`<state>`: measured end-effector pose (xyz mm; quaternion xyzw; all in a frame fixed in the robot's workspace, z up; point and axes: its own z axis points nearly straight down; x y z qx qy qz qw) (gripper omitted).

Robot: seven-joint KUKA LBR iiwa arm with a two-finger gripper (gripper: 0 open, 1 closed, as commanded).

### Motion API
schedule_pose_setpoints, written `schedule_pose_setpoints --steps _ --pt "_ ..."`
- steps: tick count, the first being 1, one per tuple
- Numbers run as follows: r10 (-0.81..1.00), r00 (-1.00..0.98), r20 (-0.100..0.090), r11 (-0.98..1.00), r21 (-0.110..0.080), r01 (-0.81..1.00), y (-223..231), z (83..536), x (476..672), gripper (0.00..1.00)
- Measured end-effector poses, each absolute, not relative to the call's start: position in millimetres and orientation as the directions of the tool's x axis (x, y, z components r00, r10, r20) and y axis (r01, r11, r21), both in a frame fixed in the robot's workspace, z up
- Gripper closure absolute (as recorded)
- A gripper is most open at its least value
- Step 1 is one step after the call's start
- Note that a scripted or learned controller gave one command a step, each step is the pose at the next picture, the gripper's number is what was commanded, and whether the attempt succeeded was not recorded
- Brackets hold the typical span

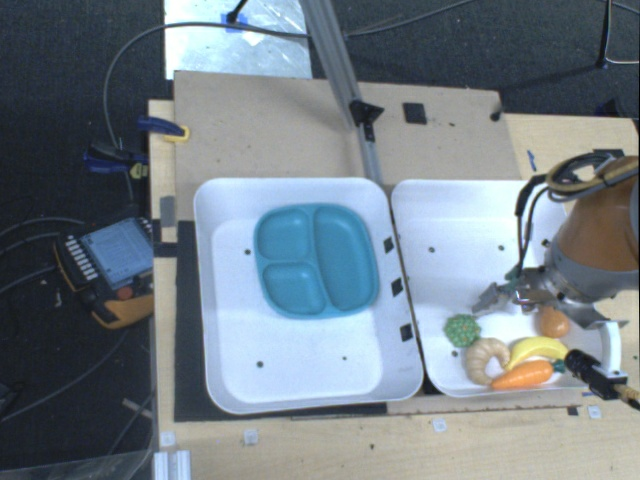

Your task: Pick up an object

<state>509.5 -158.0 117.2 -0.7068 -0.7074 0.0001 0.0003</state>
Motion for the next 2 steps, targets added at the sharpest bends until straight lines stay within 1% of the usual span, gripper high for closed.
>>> schedule_pose_setpoints --steps 1,2 --pt "1.000 0.000 0.001 0.000 0.013 1.000 -160 94 515.9 0.00" --pt "1.000 -0.002 0.001 0.002 0.027 1.000 -158 108 520.4 1.00"
